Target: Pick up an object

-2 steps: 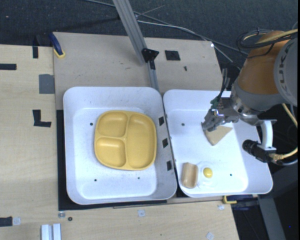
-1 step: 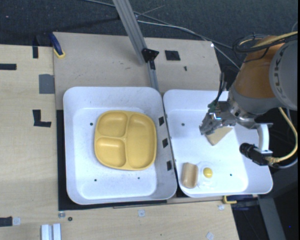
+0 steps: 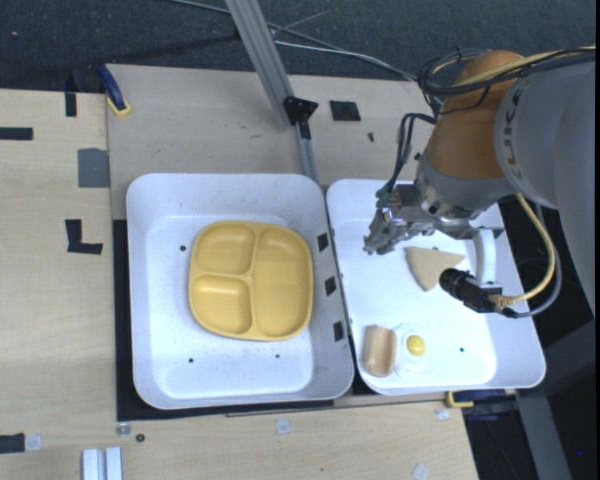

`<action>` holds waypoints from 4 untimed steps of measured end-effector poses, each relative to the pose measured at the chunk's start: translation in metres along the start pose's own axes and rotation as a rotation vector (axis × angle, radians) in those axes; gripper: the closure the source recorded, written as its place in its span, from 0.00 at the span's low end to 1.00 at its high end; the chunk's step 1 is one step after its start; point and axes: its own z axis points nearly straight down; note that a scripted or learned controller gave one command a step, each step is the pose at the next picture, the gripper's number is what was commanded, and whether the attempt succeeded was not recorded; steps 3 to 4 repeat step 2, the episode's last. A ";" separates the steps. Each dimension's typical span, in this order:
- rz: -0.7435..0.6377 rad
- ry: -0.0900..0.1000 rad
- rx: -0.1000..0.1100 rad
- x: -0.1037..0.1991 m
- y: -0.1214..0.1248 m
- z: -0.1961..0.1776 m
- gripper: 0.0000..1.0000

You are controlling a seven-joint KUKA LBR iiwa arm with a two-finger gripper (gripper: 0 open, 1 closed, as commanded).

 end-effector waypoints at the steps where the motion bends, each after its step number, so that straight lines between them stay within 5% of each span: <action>1: -0.001 0.000 0.001 0.057 0.011 0.005 1.00; 2: 0.000 0.000 0.000 0.102 0.017 -0.008 1.00; 4: 0.000 0.000 0.000 0.102 0.017 -0.008 1.00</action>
